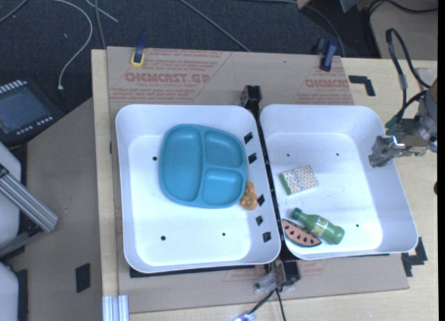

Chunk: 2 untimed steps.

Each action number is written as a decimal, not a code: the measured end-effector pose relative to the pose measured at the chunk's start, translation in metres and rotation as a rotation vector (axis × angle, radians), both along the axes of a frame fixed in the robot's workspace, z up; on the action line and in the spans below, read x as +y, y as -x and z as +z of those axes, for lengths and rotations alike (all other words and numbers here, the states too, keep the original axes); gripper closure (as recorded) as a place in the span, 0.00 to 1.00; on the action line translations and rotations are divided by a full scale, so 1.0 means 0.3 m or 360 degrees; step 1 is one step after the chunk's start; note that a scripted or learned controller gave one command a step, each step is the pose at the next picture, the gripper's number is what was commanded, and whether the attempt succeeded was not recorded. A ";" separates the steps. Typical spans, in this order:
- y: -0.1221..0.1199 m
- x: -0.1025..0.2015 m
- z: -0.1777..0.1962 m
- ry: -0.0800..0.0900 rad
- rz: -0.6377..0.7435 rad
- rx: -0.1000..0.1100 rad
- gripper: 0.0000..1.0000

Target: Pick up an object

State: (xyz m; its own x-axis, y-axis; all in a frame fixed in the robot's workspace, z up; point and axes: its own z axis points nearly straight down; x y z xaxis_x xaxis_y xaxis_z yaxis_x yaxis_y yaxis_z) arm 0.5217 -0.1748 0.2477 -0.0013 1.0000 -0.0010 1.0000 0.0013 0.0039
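My gripper [382, 153] hangs over the right rim of the right bin [389, 194], with nothing seen between its fingers. In that bin lie a small patterned packet [300, 179], a green bottle [319, 226] and a watermelon slice toy [300, 234] near the front wall. The left bin [139, 194] holds a blue divided plate [202, 165] and a small orange-brown toy [248, 196] at the plate's right edge. All objects lie well to the left of the gripper.
Black clips run along the divider [259, 174] between the bins. Cables cross the dark floor at the back, and a cardboard sheet [174, 69] lies under both bins. A metal rail [21, 198] sits at the far left.
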 end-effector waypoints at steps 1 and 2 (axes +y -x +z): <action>-0.061 0.156 0.021 -0.0003 0.0007 0.0003 1.00; -0.114 0.321 0.036 -0.0005 0.0009 0.0003 1.00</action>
State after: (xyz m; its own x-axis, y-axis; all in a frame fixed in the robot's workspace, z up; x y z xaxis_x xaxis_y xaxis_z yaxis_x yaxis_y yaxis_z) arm 0.5559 -0.0785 0.2585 -0.0069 1.0000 0.0019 1.0000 0.0069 0.0019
